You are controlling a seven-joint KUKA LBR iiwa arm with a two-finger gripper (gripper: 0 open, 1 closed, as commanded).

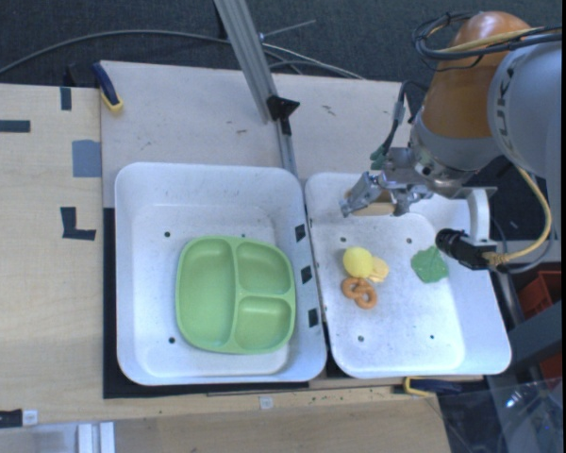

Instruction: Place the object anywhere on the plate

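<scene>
Though near tool (385, 196), yellow toy (358, 261) apart.

Single fixed camera above bench (198, 121), looking down at slant. Both white bins in frame: left bin (141, 253) at centre, right bin (472, 338) beside it. Arm (491, 83) enters right of bins. Moderate distance.

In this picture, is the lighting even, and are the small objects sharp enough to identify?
Camera view: even, soft light, faint shadows only, no strong glare on the white bins; green plate clear; the yellow piece, orange pretzel-like piece and green piece are small and soft, hard to name; gripper slightly blurred.
</scene>
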